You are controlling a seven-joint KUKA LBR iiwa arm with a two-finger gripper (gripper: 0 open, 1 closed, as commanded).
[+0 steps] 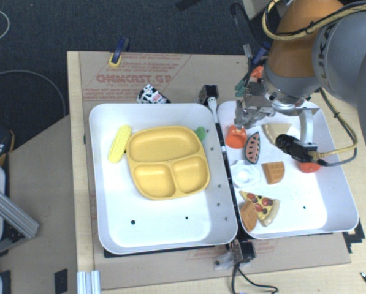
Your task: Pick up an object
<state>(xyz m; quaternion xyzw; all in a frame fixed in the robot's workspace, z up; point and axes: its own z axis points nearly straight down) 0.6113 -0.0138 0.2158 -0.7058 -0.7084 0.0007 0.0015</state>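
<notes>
My gripper hangs over the back left part of the right bin. Just below its tip lies an orange toy, very close to it or touching. A watermelon slice stands right beside that. Farther forward are a brown bread piece, a small white piece and a pizza slice. A pale curved piece lies to the right of the gripper, and a red toy beyond it.
The left bin holds a yellow divided tray, a corn cob along its left side and a small green piece at its right corner. A black and white item sits on the board behind the bins.
</notes>
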